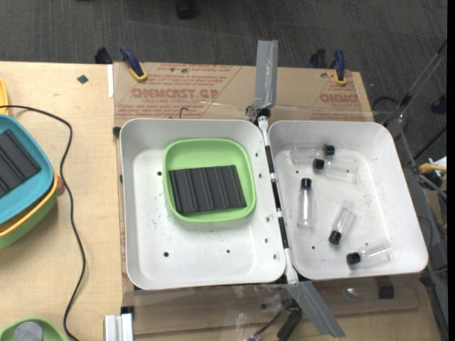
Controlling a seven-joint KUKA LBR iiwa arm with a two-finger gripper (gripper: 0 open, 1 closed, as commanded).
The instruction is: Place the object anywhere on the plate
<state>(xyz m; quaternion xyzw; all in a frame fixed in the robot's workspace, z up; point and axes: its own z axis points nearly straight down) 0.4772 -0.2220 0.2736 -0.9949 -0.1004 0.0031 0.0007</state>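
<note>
A green square plate (208, 152) lies in the left white bin (142, 254), toward its back. A dark ribbed rectangular block (208, 189) rests flat on the plate. In the right white bin (398, 254) lie several clear vials with black caps: one near the back (321, 150), another just below it (334, 168), one upright-looking near the middle (305, 201), one tilted (340, 226) and one near the front edge (368, 255).
A cardboard sheet (178, 91) held by blue clamps lies behind the bins. A stack of teal and green trays (21, 183) sits at the left on the wooden bench, with a black cable (71, 212) running past it. Grey tape (266, 69) marks the seam between the bins.
</note>
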